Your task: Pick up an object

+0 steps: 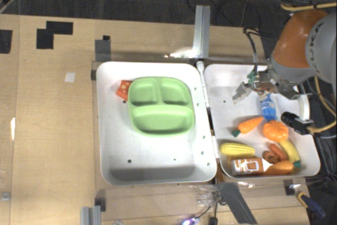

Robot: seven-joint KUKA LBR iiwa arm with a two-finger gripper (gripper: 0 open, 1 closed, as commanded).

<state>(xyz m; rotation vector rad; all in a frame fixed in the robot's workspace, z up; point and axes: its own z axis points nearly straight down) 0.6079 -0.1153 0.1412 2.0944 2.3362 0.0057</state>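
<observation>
My gripper (250, 94) hangs over the back of the right bin (224, 79), its two fingers spread apart and open with nothing between them. One fingertip (238, 95) points down-left over bare bin floor. The other sits at the top end of a small blue bottle (268, 108), which lies just in front of it. An orange carrot (249, 125) and a round orange fruit (276, 130) lie a little nearer the front.
At the right bin's front lie a yellow corn cob (237, 149), a brown bottle (249, 166), a banana (289, 150) and another orange piece (281, 167). The left bin (113, 160) holds a green divided plate (160, 104) and a red item (123, 90).
</observation>
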